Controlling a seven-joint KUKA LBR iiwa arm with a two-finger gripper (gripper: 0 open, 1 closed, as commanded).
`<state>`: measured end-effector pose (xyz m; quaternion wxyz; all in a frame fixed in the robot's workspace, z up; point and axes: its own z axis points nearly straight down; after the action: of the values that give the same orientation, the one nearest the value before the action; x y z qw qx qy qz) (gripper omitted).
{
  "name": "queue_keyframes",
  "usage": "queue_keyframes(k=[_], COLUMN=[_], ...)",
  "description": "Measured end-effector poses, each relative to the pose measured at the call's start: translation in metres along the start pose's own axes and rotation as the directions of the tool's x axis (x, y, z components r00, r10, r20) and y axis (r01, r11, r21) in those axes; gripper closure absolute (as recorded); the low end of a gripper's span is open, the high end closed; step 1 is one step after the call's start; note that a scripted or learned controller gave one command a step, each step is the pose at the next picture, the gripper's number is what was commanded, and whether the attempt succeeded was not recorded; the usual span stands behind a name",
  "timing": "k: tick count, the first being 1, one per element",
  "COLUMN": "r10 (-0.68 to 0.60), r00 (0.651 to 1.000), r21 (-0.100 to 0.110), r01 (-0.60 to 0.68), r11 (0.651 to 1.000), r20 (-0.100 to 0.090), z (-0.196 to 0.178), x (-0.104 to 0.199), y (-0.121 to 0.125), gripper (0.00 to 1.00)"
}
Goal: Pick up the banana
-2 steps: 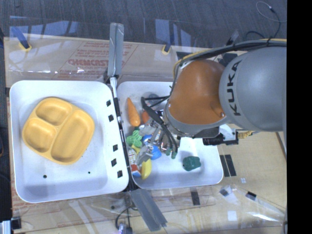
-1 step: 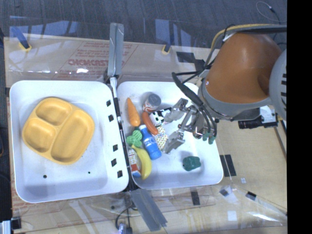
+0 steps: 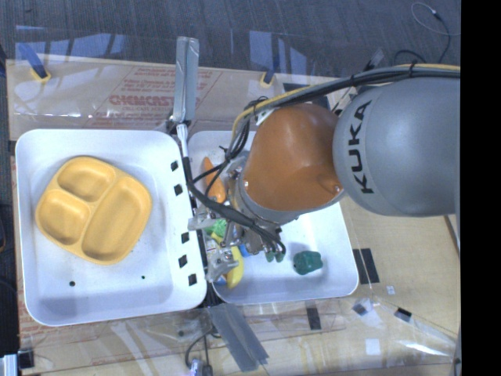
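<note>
The banana (image 3: 234,272) lies in the front left corner of the right bin (image 3: 337,276); just a short yellow piece of it shows. My gripper (image 3: 222,258) hangs low right over it, against the bin's left wall, and covers most of the fruit. The view does not show whether the banana is held. The grey arm with its orange band (image 3: 290,163) spans most of the right bin and hides what lies beneath.
A dark green item (image 3: 308,262) sits at the right bin's front right. An orange item (image 3: 213,180) and a small green one (image 3: 218,228) lie along its left wall. The left bin (image 3: 47,296) holds a yellow divided plate (image 3: 94,208).
</note>
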<state>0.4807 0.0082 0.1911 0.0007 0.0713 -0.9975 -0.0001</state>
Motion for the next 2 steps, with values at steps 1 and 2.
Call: queue_keyframes(k=[1, 2], r10=[-0.252, -0.565], r00=[0.968, 0.825], r21=[0.001, 0.003], r01=[0.252, 0.565], r11=[0.968, 0.825], r20=[0.003, 0.003], z=[-0.001, -0.001], x=[-0.001, 0.003], y=[0.002, -0.054], gripper=[0.00, 0.00])
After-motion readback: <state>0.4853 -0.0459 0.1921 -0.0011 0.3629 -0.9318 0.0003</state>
